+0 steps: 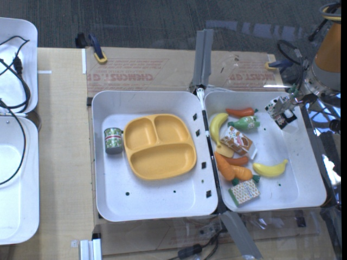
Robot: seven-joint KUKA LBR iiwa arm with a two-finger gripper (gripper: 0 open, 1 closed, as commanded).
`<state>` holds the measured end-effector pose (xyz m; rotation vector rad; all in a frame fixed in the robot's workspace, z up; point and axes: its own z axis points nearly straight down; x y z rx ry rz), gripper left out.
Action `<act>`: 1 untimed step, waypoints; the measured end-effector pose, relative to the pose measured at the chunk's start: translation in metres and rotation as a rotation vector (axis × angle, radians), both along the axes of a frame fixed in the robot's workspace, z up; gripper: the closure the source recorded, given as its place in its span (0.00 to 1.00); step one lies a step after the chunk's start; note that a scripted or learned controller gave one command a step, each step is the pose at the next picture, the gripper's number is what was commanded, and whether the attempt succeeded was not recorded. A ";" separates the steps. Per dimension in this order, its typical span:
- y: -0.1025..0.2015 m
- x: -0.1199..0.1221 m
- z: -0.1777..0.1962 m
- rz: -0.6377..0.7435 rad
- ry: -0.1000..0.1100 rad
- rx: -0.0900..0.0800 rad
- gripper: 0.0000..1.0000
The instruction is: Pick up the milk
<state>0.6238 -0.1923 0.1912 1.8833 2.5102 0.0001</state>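
The milk looks to be the small green-and-white carton (244, 192), lying on its side at the front left of the right bin (303, 161). My gripper (281, 111) hangs over the back right part of that bin, well behind and to the right of the carton and apart from every object. Nothing is visibly held in it. The arm with its orange band (328, 53) reaches in from the right edge.
In the right bin lie two bananas (217, 127) (271, 168), carrots (234, 169), a red pepper (240, 112), a green vegetable (245, 123) and an orange snack packet (237, 141). The left bin (108, 194) holds a yellow divided plate (159, 145) and a small can (113, 140).
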 end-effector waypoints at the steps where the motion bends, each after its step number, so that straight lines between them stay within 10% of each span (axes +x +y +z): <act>1: 0.014 0.014 0.020 -0.016 0.001 0.000 1.00</act>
